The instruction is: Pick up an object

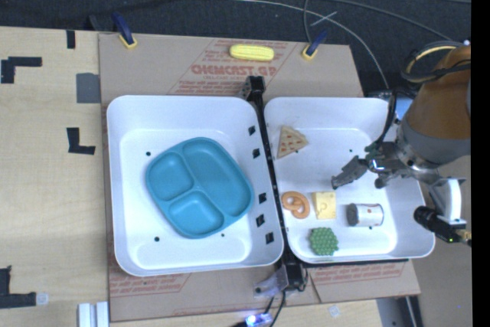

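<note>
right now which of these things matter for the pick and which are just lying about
For the pick:
- tool, over the right bin
- pizza slice
- pretzel
- yellow cheese block
- small metal can
- green bumpy piece

Lying about:
- blue divided plate in the left bin
- yellow corn cob on the cardboard
- two clamps

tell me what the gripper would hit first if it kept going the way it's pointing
The gripper points leftward and slightly down over the right bin. Continued, it would probably meet the yellow block or pretzel first; its height is unclear.
</note>
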Controlling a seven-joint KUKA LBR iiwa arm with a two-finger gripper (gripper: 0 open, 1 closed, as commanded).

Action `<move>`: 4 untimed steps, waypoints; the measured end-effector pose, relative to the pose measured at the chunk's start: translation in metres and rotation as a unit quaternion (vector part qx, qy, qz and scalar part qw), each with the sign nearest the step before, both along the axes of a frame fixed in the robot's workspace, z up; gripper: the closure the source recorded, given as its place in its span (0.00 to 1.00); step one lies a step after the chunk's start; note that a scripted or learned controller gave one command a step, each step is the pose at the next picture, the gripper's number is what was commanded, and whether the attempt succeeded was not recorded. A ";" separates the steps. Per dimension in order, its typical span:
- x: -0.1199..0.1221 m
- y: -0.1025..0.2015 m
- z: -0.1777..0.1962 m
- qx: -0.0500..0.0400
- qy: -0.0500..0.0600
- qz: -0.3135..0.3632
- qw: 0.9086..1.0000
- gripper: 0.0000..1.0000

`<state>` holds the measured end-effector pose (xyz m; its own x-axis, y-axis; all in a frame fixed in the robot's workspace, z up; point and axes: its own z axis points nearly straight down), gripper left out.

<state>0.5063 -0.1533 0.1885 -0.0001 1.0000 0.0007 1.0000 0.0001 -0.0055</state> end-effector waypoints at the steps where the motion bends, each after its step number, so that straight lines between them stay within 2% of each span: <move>1: -0.005 -0.002 -0.045 0.000 0.000 0.000 1.000 0.00; 2: -0.007 -0.001 -0.099 0.001 0.000 0.000 1.000 0.00; 3: -0.006 -0.001 -0.086 0.000 -0.001 0.001 1.000 1.00; 4: -0.009 0.009 -0.032 -0.001 -0.004 0.001 1.000 1.00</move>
<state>0.4976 -0.1444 0.1562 -0.0018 1.0000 -0.0004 1.0000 0.0018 0.0025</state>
